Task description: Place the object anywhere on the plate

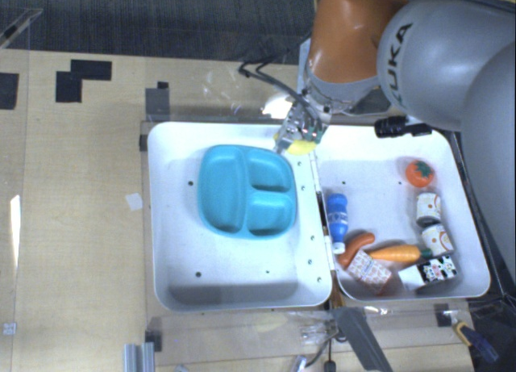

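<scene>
A blue plate (234, 189) with three compartments lies in the left bin (171, 225). My gripper (300, 135) hangs over the divider between the two bins, just past the plate's far right corner. Its fingers are shut on a small yellow object (299, 148), which shows below the fingertips. The object sits above the bin rim, beside the plate rather than over it.
The right bin (379, 152) holds a blue bottle (335, 215), an orange round fruit (419, 173), two small white cans (428, 207), a carrot (395, 254), a sausage (357, 245) and small boxes (371, 269). The arm's bulk covers the back right.
</scene>
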`<state>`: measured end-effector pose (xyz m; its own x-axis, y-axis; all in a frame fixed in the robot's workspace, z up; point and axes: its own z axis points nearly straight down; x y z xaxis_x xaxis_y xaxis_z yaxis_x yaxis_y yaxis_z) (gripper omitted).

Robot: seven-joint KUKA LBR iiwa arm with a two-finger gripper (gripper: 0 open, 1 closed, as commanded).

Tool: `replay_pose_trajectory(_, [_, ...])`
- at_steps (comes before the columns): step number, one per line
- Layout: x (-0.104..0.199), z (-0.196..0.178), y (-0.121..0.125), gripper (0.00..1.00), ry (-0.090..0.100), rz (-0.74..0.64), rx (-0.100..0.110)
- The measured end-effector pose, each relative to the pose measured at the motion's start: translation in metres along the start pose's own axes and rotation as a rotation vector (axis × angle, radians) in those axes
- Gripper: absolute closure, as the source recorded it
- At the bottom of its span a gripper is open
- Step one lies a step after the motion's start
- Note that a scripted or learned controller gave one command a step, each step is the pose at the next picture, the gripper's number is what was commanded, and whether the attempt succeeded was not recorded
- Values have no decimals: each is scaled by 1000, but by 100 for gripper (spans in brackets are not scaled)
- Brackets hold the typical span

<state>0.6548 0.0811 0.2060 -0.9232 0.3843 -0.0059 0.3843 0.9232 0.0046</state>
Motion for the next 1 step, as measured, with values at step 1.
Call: replay_pose_trajectory(1, [0, -1, 0, 0, -1, 1, -1])
